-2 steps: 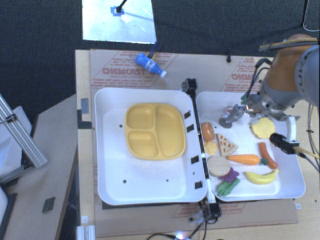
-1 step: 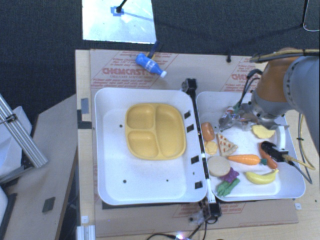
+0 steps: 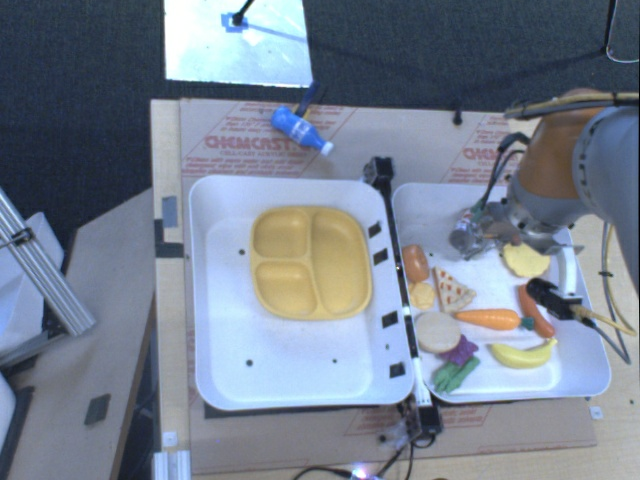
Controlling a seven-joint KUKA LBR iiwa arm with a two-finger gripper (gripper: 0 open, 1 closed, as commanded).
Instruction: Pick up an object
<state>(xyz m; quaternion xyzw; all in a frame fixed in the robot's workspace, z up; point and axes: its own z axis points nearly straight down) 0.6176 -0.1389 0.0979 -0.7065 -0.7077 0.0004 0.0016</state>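
The hand (image 3: 468, 238) is seen low over the far part of the right bin (image 3: 432, 208), left of that bin's middle. Whether it is wide or narrow cannot be told. It is carried by the grey arm (image 3: 610, 173), which is brought in from the right, with the orange band (image 3: 548, 163) just above the wrist.

Just right of the hand and a little nearer, a pale yellow chip (image 3: 525, 260) is laid on the bin floor. Left of the hand and a little nearer, a sausage (image 3: 414, 263) is set close to the bin's left wall. A cheese piece (image 3: 423, 296) is placed just near of the sausage, with a pizza slice (image 3: 454, 292) beside it on the right.

Nearer still, a carrot (image 3: 488, 319) is laid crosswise, and a red pepper (image 3: 531, 310) is found at its right end. A bun (image 3: 437, 332) is set left of the carrot. Along the near side, purple grapes (image 3: 461, 349), a green piece (image 3: 452, 373) and a banana (image 3: 522, 354) are spread from left to right.

In the left bin (image 3: 215, 268) a yellow divided plate (image 3: 305, 263) is placed. Both bins are borne on a printed board (image 3: 230, 138) on the counter (image 3: 115, 268). A blue bottle (image 3: 298, 128) is laid on the board, just beyond the left bin's far edge.
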